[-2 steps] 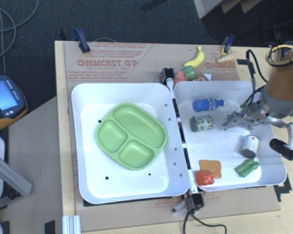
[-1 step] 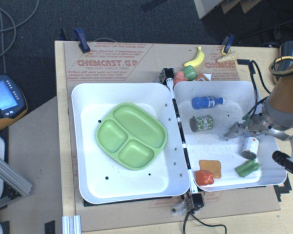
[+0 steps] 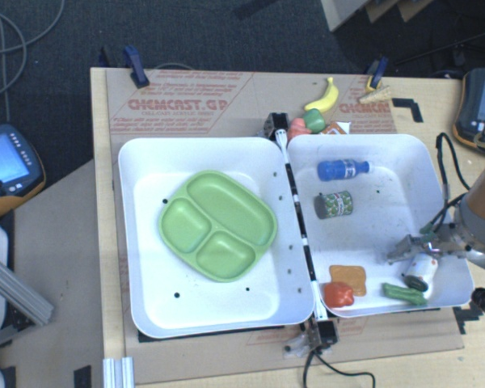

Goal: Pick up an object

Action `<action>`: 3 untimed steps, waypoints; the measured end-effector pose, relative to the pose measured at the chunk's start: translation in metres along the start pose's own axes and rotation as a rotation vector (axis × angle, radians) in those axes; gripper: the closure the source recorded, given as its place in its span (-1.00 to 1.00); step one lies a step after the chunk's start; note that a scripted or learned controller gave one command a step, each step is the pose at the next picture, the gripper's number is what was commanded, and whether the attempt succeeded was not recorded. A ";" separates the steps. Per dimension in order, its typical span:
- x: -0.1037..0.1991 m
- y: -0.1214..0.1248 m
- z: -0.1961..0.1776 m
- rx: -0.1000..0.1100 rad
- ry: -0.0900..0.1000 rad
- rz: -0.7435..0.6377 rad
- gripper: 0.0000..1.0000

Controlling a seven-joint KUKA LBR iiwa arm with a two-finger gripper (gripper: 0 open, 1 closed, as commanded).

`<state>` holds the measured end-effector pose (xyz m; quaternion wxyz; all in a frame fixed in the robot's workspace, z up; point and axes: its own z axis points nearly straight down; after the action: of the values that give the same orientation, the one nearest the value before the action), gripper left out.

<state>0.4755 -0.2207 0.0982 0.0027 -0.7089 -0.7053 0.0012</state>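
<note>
The right bin [image 3: 388,145] holds a blue bottle [image 3: 343,169] lying on its side near the back and a green patterned can [image 3: 334,204] just in front of it. At the bin's front left lie an orange piece [image 3: 348,275] and a red round toy [image 3: 338,295]. A long green toy vegetable [image 3: 403,293] lies at the front right. My gripper [image 3: 407,253] hangs low over the right side of this bin, just behind the green vegetable and well right of the can. I see nothing held in it.
The left bin [image 3: 145,168] holds a green divided plate [image 3: 218,225]. Behind the bins, on the cardboard, lie a yellow banana [image 3: 323,98] and small red and green toys [image 3: 305,123]. A blue clamp [image 3: 135,65] grips the board's back edge.
</note>
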 end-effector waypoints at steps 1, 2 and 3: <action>0.015 0.067 -0.119 -0.022 -0.008 -0.011 -1.00; 0.083 0.096 0.020 -0.001 0.002 -0.012 -1.00; 0.022 0.150 0.012 -0.013 -0.006 -0.006 -1.00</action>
<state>0.6252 -0.1994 0.0855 -0.0041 -0.7068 -0.7074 -0.0010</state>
